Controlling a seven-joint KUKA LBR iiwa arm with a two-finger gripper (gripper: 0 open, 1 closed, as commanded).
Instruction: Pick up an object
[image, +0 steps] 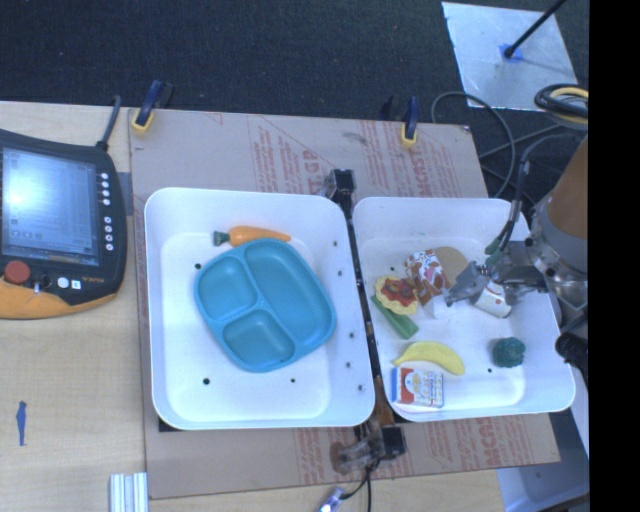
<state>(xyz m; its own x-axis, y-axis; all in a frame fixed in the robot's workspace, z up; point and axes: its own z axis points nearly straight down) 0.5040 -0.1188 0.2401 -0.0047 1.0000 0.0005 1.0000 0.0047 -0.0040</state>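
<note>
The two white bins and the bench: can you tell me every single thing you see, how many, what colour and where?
bins: 2, white, side by side on the bench.
plate: 1, blue, three sections, in the left bin.
carrot: 1, orange with a green top, left bin, beside the plate's far edge.
banana: 1, yellow, right bin, near side.
small carton: 1, white with red and blue, right bin, near corner.
round lump: 1, dark green, right bin, right side.
mixed toy food: a small pile, red, yellow and green, middle of the right bin.
control pendant: 1, grey and orange, left of the bins.
clamps: 2, blue and yellow, far edge.
gripper: 1, grey, over the right bin.
</note>
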